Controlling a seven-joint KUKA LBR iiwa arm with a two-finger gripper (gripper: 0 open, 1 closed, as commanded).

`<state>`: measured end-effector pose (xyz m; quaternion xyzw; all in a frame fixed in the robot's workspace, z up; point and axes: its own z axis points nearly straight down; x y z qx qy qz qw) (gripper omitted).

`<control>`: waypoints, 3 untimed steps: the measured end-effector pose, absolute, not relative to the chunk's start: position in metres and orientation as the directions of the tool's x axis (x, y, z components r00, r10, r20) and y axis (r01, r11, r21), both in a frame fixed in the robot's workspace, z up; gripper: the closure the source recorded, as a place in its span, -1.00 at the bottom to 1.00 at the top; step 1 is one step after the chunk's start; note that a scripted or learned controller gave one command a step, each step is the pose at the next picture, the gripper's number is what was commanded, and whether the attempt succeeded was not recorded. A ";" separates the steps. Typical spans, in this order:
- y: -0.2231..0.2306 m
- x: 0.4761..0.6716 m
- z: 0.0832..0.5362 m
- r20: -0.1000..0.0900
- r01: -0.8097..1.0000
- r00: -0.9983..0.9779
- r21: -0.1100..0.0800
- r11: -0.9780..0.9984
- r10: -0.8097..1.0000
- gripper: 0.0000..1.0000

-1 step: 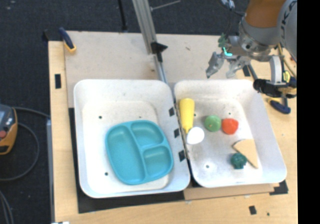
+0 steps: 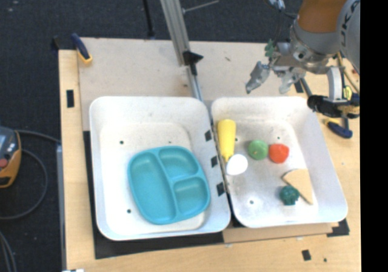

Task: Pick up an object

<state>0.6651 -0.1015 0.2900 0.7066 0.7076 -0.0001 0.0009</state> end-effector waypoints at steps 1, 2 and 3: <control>-0.100 0.674 0.242 -0.002 1.000 -0.003 -0.002 0.003 1.000 -1.00; -0.110 0.679 0.186 -0.002 1.000 0.000 -0.003 0.000 1.000 -1.00; -0.113 0.678 0.123 -0.002 1.000 0.001 -0.002 -0.001 1.000 -1.00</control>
